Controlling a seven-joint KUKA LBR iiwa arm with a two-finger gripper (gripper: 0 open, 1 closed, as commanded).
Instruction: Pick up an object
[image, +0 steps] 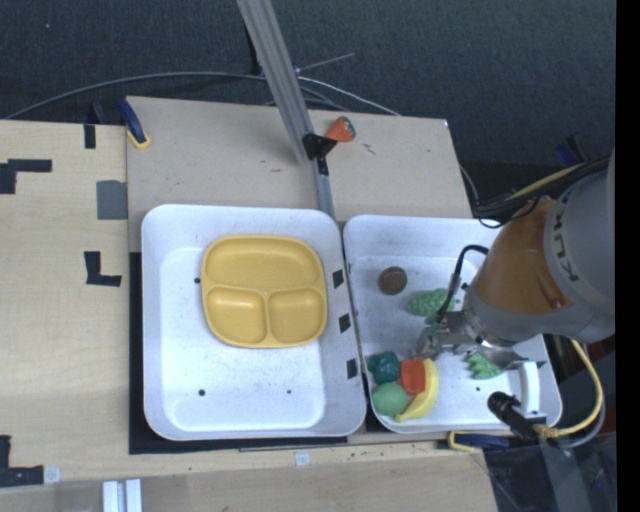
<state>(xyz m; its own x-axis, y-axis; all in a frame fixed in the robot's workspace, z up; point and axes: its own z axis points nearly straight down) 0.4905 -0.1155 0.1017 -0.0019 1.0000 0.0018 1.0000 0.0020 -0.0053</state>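
The right bin (420, 235) holds several small toys: a brown round piece (392, 280), a green leafy piece (430, 301), a dark teal piece (383, 364), an orange-red block (413, 376), a yellow banana (430, 392), a light green round fruit (391, 399) and a small green piece (487, 367). My gripper (447, 338) hangs low over the bin's middle, just below the leafy piece and above the orange-red block. The wrist hides its fingertips.
A yellow three-compartment plate (265, 290) lies in the left bin (170, 330). A grey pole (285, 80) with an orange clamp (341, 128) stands behind the bins. A black cable (460, 275) loops off the wrist.
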